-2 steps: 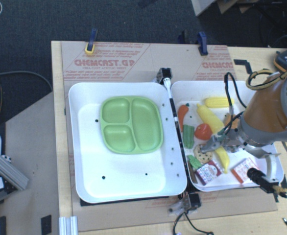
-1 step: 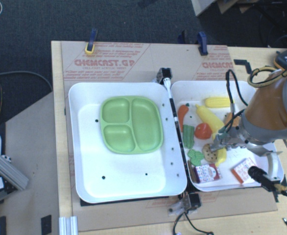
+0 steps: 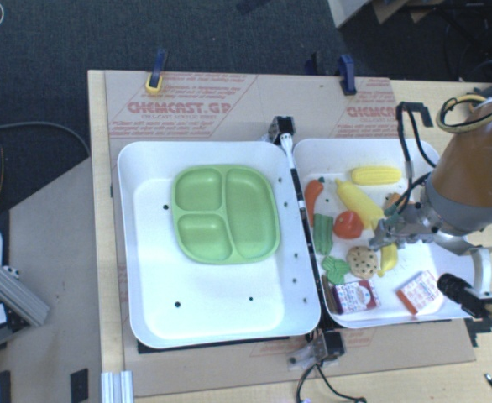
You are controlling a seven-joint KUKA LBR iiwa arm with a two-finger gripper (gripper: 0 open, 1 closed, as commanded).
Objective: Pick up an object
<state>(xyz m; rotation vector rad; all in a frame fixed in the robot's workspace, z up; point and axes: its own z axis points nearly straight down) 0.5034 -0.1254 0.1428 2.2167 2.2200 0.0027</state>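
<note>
Your pincer [image 3: 386, 235] hangs low in the right white bin [image 3: 422, 151], over a small yellow piece [image 3: 388, 259] and just beside a round tan cookie with dark specks [image 3: 363, 262]. From this angle you cannot tell how the pincer is set or whether anything sits in it.

Just left of it you see a round red tomato-like toy [image 3: 348, 223], a yellow banana-shaped toy [image 3: 358, 199] lying slantwise, and a yellow corn cob [image 3: 376, 175] nearer the far rim. An orange carrot-shaped piece [image 3: 312, 196] and green pieces [image 3: 322, 233] lie along the bin's left wall. Two red-and-white packets [image 3: 353, 295] [image 3: 419, 291] rest by the near edge.

In the left white bin [image 3: 141, 250] sits a pale green divided plate [image 3: 226, 213], on the brown cardboard-covered worktop [image 3: 187, 103].
</note>
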